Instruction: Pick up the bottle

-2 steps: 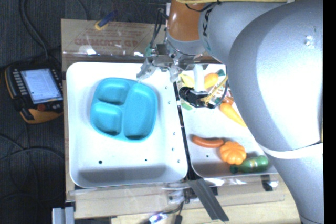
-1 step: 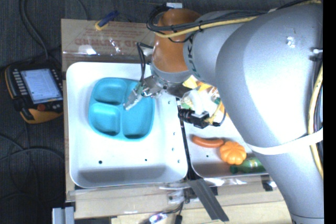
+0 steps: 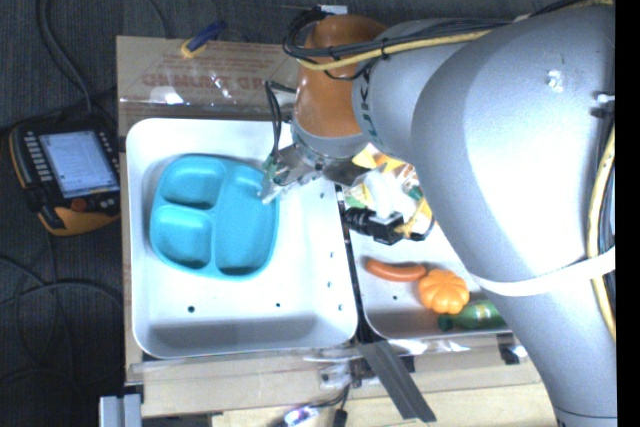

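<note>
the grey arm (image 3: 500,135), with its orange band (image 3: 330,85), is reaching in from the right and leaning over the seam between the two white bins. the gripper (image 3: 272,177) is hanging just past the upper right corner of the blue divided tray (image 3: 212,220), its tip touching or nearly touching the tray's rim. whether it is spread or closed, and whether it has hold of anything, cannot be told; nothing is showing there. the tray is lying in the left bin (image 3: 240,325). to the right of the tray, in the right bin (image 3: 400,320), an orange sausage (image 3: 395,269) is lying, with a small pumpkin (image 3: 442,291) just beyond it. a green bottle-like thing (image 3: 474,315) is sitting beside the pumpkin, half hidden under the arm, well apart from the tray. a crumpled wrapper (image 3: 392,195) is lying above the sausage. far left of the tray, off the bench, a pendant (image 3: 65,170) is resting on the floor.
</note>
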`<state>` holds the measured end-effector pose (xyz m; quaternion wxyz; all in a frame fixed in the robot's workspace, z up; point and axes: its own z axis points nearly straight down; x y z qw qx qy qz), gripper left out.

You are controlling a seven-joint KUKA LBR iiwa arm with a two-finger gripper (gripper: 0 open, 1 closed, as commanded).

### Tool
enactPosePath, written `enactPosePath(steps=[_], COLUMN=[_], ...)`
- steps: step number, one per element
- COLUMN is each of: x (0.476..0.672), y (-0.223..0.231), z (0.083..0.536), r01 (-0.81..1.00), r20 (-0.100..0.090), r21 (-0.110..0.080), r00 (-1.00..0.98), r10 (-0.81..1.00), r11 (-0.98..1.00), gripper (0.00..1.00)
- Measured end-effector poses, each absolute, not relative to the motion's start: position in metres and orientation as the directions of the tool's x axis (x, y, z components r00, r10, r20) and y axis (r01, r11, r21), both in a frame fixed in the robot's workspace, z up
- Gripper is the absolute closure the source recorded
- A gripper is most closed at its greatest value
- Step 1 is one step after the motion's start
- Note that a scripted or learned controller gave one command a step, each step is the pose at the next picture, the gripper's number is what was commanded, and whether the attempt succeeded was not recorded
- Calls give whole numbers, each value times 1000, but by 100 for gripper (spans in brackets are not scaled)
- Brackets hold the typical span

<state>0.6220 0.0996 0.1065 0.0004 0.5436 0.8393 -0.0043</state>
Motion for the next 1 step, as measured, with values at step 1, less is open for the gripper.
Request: enactPosePath(steps=[1], x=[623], y=[102], z=[109], r01=[911], r20=[-5], r21=[-2], r00=[-412], r10=[911], r11=[412], gripper=[0])
